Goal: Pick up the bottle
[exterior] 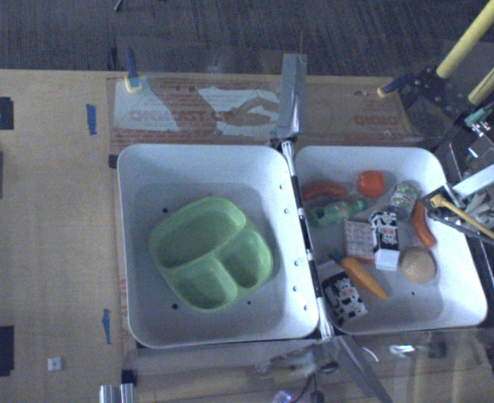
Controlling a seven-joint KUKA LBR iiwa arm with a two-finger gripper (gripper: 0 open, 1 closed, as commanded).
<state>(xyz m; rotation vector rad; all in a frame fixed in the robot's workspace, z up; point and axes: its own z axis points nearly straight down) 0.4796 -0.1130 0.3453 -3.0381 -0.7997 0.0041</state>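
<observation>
The pale wooden bench (pixel 45 225) spreads under everything, with two shallow white bins side by side on it. The left white bin (pixel 142 183) holds a light green plastic plate with three compartments (pixel 212 252), lying slightly turned near the middle of the floor. The right white bin (pixel 453 305) carries a crowd of small things.

My gripper (pixel 465 204) hangs at the right rim of the right bin, about level with its upper half. I cannot tell how wide it stands, and I see nothing held in it.

Of the small things, a black-and-white patterned carton (pixel 344 296) lies in the near left corner, and a long orange carrot (pixel 365 277) lies slanted just beside it. A round beige ball-like item (pixel 417 265) sits to the right of the carrot. A small white carton with black patches (pixel 386 238) stands near the centre, touching a pinkish flat box (pixel 359 238) on its left.

The green translucent plastic bottle (pixel 335 212) lies on its side against the bin's left wall, in the far half, well apart from my gripper. A red-orange elongated piece (pixel 324 191) lies just beyond it. Further right sit a round orange fruit shape (pixel 370 183), a small greyish can (pixel 404 196) and a curved orange-red sausage shape (pixel 423 223), the last nearest to my gripper.
</observation>
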